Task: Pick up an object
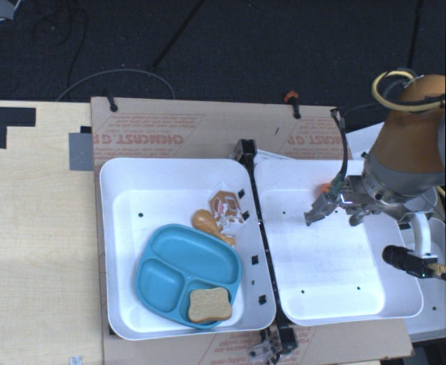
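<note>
Because probably light, stiff and smooth, take drumstick [205,220], lying in left bin [124,204] touching blue tray [179,268], across narrow shaft; cannot tell gripper [320,210] opening, over right bin [329,280].

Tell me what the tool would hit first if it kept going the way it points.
The tool points left and downward over the right bin, so it would probably meet that bin's bare floor first, before the divider; depth is unclear.
</note>
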You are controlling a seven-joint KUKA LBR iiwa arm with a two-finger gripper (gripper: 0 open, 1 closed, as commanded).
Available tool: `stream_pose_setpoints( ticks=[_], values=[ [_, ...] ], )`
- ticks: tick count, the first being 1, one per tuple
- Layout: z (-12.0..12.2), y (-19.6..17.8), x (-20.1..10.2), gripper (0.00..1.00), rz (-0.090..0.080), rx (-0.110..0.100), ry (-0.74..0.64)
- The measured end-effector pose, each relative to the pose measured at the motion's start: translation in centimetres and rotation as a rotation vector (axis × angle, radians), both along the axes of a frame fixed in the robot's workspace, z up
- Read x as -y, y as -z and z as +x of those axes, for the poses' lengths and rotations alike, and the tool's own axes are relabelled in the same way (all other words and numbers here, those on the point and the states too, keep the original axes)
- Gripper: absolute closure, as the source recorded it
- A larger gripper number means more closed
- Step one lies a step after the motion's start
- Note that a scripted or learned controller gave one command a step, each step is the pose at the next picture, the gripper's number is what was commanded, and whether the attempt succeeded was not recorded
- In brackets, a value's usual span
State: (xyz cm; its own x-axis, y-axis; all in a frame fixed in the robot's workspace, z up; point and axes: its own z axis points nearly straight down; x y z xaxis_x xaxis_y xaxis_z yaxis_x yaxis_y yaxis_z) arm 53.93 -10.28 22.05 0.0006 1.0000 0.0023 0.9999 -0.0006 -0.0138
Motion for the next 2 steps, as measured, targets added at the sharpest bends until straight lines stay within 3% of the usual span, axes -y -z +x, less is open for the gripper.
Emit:
stream_pose_setpoints(
  ticks=[1,2],
  values=[
    [0.2,-0.5,0.0,0.0,-0.001,0.01,-0.001],
    [0.9,4.3,0.4,0.0,-0.001,0.007,-0.001]
  ],
)
